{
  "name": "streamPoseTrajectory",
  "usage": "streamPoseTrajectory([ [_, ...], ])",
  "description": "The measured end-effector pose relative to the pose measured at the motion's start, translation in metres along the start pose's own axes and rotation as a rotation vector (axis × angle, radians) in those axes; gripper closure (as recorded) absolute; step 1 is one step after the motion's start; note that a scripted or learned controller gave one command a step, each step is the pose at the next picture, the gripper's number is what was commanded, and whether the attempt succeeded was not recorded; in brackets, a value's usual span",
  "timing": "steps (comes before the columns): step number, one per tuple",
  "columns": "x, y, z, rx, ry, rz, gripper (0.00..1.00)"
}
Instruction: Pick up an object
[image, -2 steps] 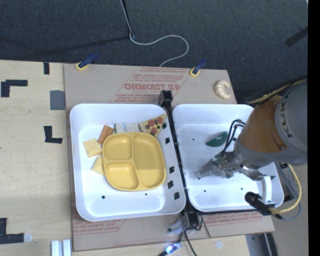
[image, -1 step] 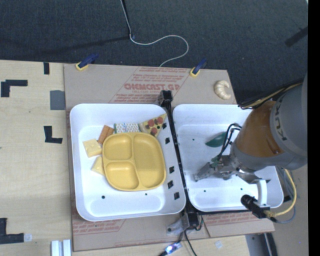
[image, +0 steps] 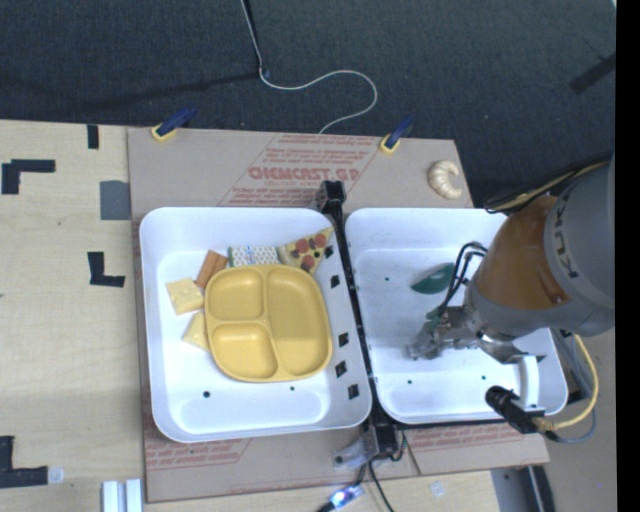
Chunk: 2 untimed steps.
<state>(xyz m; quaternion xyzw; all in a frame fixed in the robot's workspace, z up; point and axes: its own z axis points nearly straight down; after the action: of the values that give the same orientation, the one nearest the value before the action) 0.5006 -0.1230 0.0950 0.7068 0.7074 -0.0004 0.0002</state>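
Note:
In the right bin (image: 400, 400) a small dark teal object (image: 432, 280) lies near the middle, toward the back. My gripper (image: 424, 344) hangs low over the right bin's floor, just in front of the teal object and a little apart from it. Nothing can be seen held in it. The left bin (image: 160, 330) holds a yellow divided plate (image: 268, 322). Around the plate lie a pale yellow square piece (image: 184, 296), an orange-brown piece (image: 211, 267), a patterned flat piece (image: 254, 255) and a pizza-slice toy (image: 310, 248).
The arm's grey body and orange band (image: 520, 270) cover the right side of the right bin. A beige lump (image: 447, 178) lies on the cardboard behind that bin. A divider wall (image: 345, 300) separates the two bins.

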Motion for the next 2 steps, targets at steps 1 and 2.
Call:
streamPoseTrajectory([
  [1, 0.000, -0.001, -0.063, -0.003, 0.000, -0.001, 1.00],
  [2, -0.005, 0.007, -0.109, -0.003, 0.000, -0.001, 1.00],
])
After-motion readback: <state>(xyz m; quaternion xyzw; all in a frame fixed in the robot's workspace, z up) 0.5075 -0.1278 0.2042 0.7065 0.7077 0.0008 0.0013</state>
